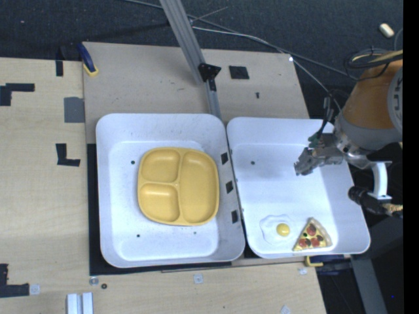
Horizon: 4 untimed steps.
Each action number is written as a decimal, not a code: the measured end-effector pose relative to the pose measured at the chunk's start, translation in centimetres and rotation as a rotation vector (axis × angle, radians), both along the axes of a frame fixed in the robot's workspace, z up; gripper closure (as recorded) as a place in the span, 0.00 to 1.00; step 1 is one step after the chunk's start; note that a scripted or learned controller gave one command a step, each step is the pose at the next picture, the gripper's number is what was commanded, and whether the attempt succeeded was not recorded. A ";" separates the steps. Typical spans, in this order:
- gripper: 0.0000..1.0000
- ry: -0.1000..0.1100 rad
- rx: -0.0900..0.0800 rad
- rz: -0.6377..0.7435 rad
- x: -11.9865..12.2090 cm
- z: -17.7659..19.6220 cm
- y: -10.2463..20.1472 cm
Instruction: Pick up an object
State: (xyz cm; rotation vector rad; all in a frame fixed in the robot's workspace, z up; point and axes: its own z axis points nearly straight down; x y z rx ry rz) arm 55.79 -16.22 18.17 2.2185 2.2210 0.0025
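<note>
Left bin holds a yellow divided plate — three compartments, sitting flat near the middle of the bin floor, nothing in it. Looks like stiff moulded plastic, light, smooth and a bit slick; too wide for a two-finger grasp across, so the only hold would be pinching the raised rim, and it would likely tip.

Right bin — two small items at the near edge. Fried egg toy, white with a yellow yolk, lying flat near the bin's near-left corner. Just beside it on the right, a pizza slice toy, triangular, red and dark toppings, tip pointing far, close to the near wall. Can't tell if the two touch — very close anyway.

Both judged light, probably rubbery or hard plastic play food, not fragile. Both low and flat, so hard to get fingers under. Egg: best bet is closing across the raised yolk or the narrow width of the white. Pizza: grip across the two slanted sides near the crust, where it's probably thickest. Crowding against the wall could block a finger.

Gripper is at the far-right part of the right bin, over bare floor, well apart from egg and pizza. Nothing seen between its tips — not holding anything. How wide it's set is too blurred to tell.
</note>
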 end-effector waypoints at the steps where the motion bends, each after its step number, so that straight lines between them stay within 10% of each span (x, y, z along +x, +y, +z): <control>1: 1.00 -0.002 -0.001 0.000 0.0 6.3 -0.4; 2: 1.00 -0.002 -0.001 0.001 0.1 11.6 -0.4; 4: 1.00 0.004 0.000 0.003 2.9 9.3 10.7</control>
